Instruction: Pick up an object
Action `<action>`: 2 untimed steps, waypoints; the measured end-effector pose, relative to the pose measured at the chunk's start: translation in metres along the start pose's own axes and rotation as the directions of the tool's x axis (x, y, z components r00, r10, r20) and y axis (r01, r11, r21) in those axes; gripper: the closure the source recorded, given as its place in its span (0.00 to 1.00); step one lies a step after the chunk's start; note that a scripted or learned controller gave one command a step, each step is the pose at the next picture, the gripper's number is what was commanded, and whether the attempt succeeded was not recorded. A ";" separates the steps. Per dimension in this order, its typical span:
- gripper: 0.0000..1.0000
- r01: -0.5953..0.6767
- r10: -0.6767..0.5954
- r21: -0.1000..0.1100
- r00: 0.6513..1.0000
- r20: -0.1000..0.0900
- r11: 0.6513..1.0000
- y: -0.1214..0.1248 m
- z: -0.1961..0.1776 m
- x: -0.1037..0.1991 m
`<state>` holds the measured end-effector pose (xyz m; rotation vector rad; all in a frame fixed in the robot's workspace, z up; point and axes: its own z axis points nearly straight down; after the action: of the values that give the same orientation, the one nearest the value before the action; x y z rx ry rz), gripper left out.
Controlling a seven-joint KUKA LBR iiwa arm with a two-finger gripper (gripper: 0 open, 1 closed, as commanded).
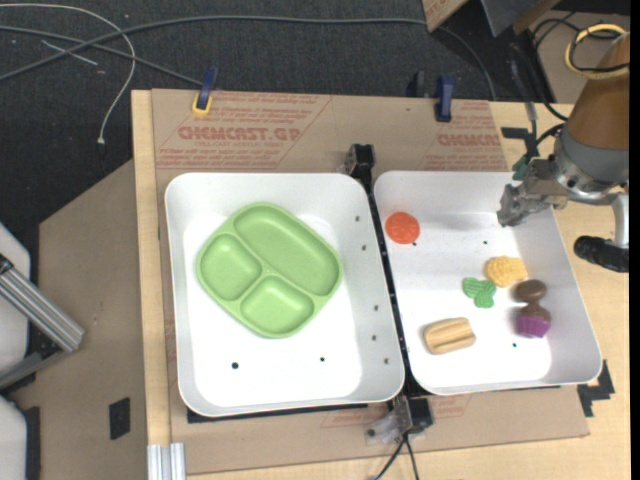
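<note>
Tabletop (160, 268), brown cardboard-covered, carries two shallow white plastic bins side by side. Landmark = right white bin (440, 203); everything placed relative to it.

Left white bin (200, 368) touches the landmark's left wall & holds a light-green three-compartment plastic plate (268, 268), lying flat.

Grey arm w/ orange band (600, 118) comes in over the landmark's upper right corner. Its jaws (512, 208) hang at the bin's top right, above bare floor, well apart from every toy. Jaws look dark & small here; can't tell whether wide or narrow. Nothing seen between them.

Progress, as a judgement: nothing picked yet. No item lifted, all resting on the bin floor. Approach, descent, closing & lift all remain.

Candidates inside the landmark, big to small:
- tan bread-roll-shaped toy (448, 335), lower middle, lying flat on its side.
- orange round toy (402, 228), upper left, alone, probably the easiest reach.
- yellow bumpy corn-like toy (506, 270), right of centre.
- purple toy (532, 322), lower right.
- green leafy toy (480, 291), centre, just beside the yellow one.
- brown rounded toy (530, 291), right, between the yellow & purple ones.
</note>
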<state>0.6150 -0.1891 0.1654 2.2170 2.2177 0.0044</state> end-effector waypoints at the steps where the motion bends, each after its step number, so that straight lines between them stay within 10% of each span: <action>1: 1.00 0.001 -0.001 -0.001 1.000 0.000 1.000 0.002 -0.052 0.000; 2: 1.00 0.004 -0.004 0.007 1.000 -0.004 1.000 -0.005 -0.058 0.043</action>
<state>0.6099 -0.1462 0.2234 2.2182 2.2278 0.0015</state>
